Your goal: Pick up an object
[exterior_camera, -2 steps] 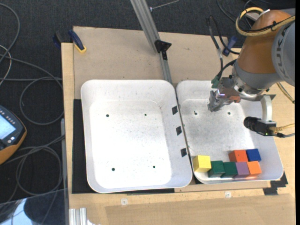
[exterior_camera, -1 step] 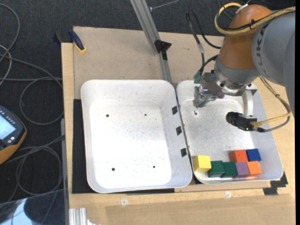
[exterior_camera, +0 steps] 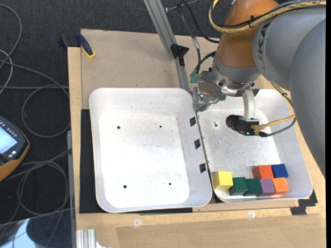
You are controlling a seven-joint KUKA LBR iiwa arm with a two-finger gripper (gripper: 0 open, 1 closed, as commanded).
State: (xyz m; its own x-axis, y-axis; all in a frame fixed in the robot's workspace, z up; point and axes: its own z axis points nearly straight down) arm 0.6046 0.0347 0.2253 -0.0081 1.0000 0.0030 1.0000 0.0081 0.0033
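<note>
Fingers (exterior_camera: 199, 104), pressed together, hover well apart from the coloured blocks (exterior_camera: 253, 181).

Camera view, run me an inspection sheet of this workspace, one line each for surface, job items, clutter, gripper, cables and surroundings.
Surface: a brown bench bears the left white bin and the right white bin side by side.
Job's things: coloured blocks huddled at the right bin's near edge: yellow block, green blocks, purple block, red-orange block, blue block, orange block.
Clutter: a blue-and-yellow clamp at the bench's far left corner.
Gripper: gripper at the far end of the divide between the bins; finger state unclear.
Cables: yellow cable and black cables run along the arm; dark cables on the floor at left.
Surroundings: dark carpet; a handheld pendant at the left edge.
</note>
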